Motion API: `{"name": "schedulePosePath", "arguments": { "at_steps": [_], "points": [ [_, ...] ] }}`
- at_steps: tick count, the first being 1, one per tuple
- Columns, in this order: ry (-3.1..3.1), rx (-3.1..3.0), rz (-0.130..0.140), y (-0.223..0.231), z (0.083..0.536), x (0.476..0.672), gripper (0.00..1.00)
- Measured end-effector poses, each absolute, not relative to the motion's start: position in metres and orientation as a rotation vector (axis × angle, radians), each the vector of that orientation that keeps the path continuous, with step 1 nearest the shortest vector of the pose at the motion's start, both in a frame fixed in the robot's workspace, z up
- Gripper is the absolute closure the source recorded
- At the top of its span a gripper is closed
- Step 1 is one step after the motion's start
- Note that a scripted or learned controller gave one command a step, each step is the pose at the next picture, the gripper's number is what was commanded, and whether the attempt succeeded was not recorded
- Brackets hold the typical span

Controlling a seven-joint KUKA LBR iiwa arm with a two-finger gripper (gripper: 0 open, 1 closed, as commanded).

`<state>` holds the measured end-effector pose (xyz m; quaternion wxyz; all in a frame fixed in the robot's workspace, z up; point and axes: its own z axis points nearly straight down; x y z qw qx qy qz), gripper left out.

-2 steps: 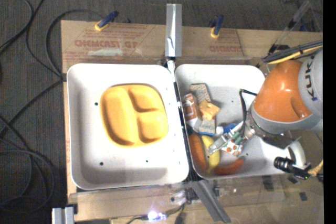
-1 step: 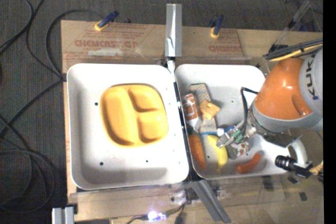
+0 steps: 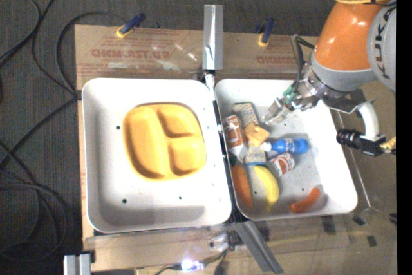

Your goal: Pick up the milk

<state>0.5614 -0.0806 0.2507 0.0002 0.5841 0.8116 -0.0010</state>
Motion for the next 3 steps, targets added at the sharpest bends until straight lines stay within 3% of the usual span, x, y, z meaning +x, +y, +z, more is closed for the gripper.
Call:
{"name": "schedulePosePath", "arguments": {
  "at_steps": [1, 2, 3],
  "points": [
    [2.549, 1.835, -0.004, -0.081, 0.251, 0.561, 0.00],
    [2.296, 2.148, -0.004, -0.041, 0.243, 0.519, 0.00],
    [2.483, 1.929, -0.003, -0.031, 0.196, 0.483, 0.00]
  ]
}}
